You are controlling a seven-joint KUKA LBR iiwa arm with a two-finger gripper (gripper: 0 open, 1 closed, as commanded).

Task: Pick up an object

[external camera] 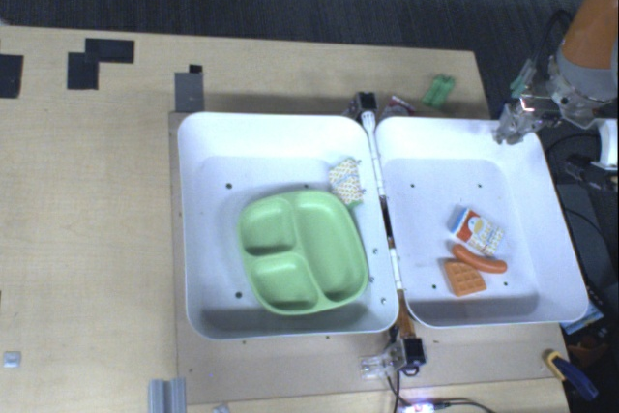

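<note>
So the pickable stuff sits in the right bin [522, 208]: a small carton [477, 230], a sausage [479, 259] just below it, and a waffle [465, 280] touching the sausage. Left bin [208, 208], beside the right bin, has a green divided plate [302, 250] and a crumpled wrapper [346, 179]. Gripper [511, 126] hovers over the right bin's far right corner, nothing in it; can't tell how it's set.
</note>
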